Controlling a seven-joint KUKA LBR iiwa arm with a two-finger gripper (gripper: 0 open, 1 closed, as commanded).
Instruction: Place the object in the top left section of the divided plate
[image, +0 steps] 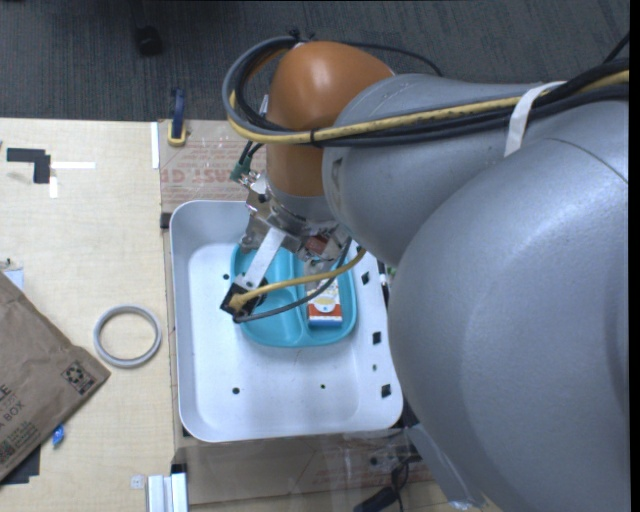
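Note:
A blue divided plate (281, 322) lies in the upper middle of the white bin (290, 402). In the plate's section nearest the right edge sits a small white, orange and blue box (323, 312). My gripper (318, 246) hangs low over the plate's far end, just above the box, and is mostly covered by the orange wrist (320, 100) and grey arm. The plate's far sections are hidden under the wrist.
The grey arm (520, 280) covers the view's whole right side. Left of the bin, on the wooden bench, lie a grey tape ring (127, 334) and a brown cardboard box (38, 388). A blue clamp (177, 116) sits at the bin's far left corner.

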